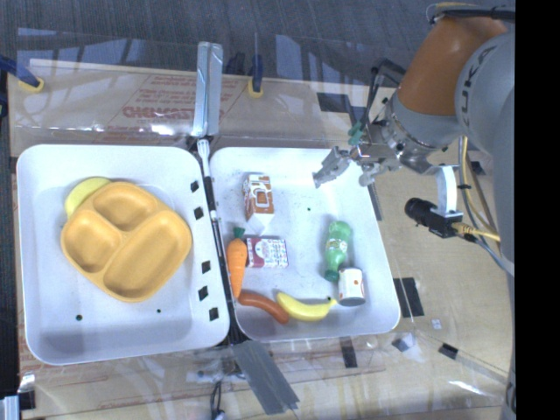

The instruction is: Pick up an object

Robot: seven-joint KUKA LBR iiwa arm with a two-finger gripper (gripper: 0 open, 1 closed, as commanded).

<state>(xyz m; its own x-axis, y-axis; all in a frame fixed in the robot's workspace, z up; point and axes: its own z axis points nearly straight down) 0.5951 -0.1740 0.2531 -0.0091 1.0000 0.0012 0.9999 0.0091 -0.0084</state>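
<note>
Here the claw (348, 166) hangs spread and bare; a juice carton (258, 195) lies left, a green bottle (337, 248) just below.

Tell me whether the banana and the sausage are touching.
Touching. In the camera view the banana's left tip overlaps the sausage's right end, with no white bin floor between them.

Left bin (35, 234): divided plate (127, 239) at centre. Right bin (381, 261): carton (257, 194) at upper left; carrot (236, 267) beside small box (266, 252); bottle (337, 249) right; sausage (262, 305) and banana (304, 307) along lower edge.
</note>
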